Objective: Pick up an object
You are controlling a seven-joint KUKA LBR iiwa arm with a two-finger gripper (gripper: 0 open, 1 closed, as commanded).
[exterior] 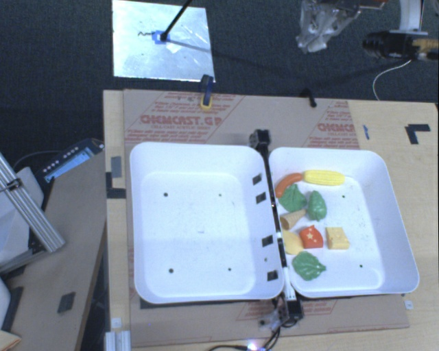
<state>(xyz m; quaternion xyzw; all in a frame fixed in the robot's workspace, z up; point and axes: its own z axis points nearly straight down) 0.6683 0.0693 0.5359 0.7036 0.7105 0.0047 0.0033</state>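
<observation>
Within the right bin (384,206), toward its left wall, small toy foods are clustered. Listed by size: corn cob (324,178), stiff, rounded, likely light plastic, best taken across its short width; lower green leafy piece (309,265), lying apart from the rest and easiest to reach; tomato slice (311,236); cheese cube (337,238), flat-sided, least slippery. The gripper (317,31) is seen high beyond the bench, blurred; its state cannot be told.

Pale grey, translucent-looking gripper (317,31) at top of frame, above the right bin (394,206). Blurred. Orange strip above it, white link (410,14) and black fitting alongside.
</observation>
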